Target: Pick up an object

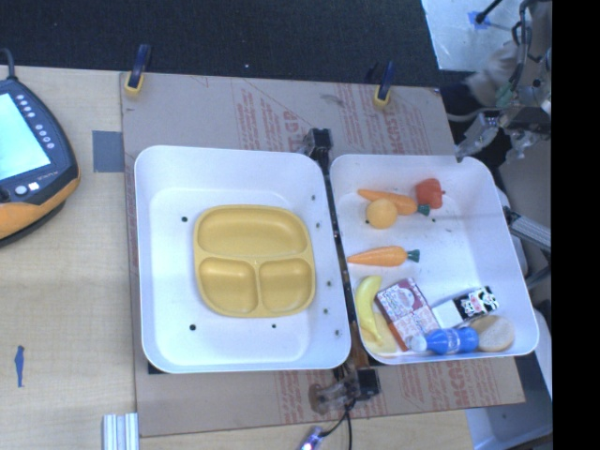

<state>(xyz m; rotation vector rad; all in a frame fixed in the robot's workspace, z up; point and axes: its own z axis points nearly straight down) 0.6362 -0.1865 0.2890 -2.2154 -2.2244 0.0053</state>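
1. objects for picking lie in the right bin (506,251): a carrot (378,256) across the middle, a second carrot (391,198) near the far wall with an orange ball (381,214) touching it, and a red pepper-like piece (429,192) just beside that carrot's tip.
2. along the near wall of the same bin lie a banana (367,312), a red-and-white carton (405,312) just beside it, a blue bottle (446,342), a small black-and-white box (476,303) and a tan round piece (494,332).
3. the left bin (159,279) holds a yellow divided tray (254,258), lying flat in its middle.
4. the claw (478,131) hangs off the far right corner of the right bin, above the desk (66,289) edge and apart from every object; it is too blurred to tell whether it is released or clenched.
5. a tablet-like pendant (26,157) rests on the desk at the far left.
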